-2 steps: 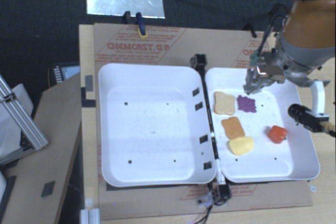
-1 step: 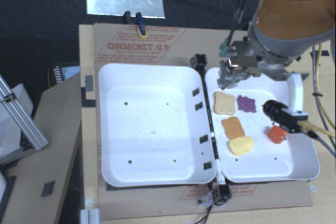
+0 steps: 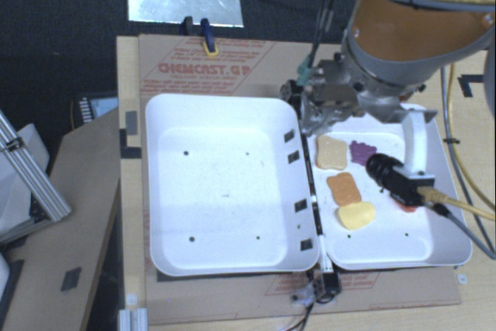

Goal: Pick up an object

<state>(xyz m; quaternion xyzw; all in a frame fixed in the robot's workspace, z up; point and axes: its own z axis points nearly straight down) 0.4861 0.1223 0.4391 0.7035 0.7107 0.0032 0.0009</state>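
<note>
Toast slice (image 3: 332, 153) just below the jaws (image 3: 319, 114), their state hidden.

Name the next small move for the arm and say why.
Probably lower the tool toward the pale bread slice just below it. The tool sits at the right bin's upper left corner, and that slice is the nearest item, ahead of the orange slice and yellow piece.
</note>
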